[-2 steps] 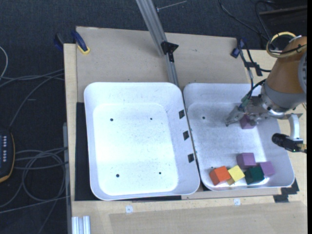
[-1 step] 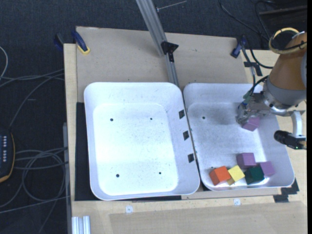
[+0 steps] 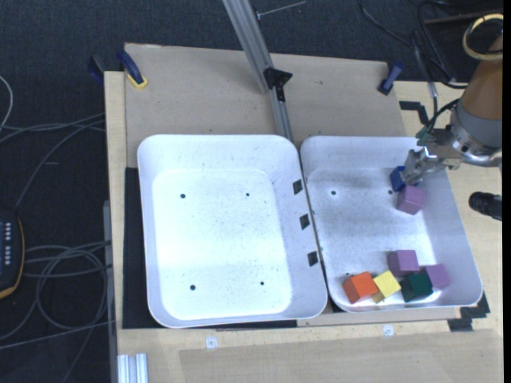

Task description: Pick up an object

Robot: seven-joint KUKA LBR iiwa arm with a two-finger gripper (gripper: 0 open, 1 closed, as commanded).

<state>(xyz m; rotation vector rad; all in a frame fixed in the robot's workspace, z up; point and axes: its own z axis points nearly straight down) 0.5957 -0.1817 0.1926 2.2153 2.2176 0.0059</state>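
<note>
The claw [image 3: 413, 174] hangs near the right bin's [image 3: 351, 158] far right corner, seemingly clenched on a purple block [image 3: 411, 199]; light, stiff, best pinched across flat opposite faces.

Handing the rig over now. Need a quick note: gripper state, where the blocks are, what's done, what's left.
Gripper: over the upper right part of the right bin, just above a purple block. A small blue piece sits beside it. Whether it grips anything cannot be judged from this view.
Other blocks: clustered at the right bin's lower edge: orange block, yellow block, green block, and two more purple blocks.
Left bin: white, beside the right one.
Done: arm positioned at the purple block.
Left: confirm a grasp and lift; no pickup is evident yet.
</note>
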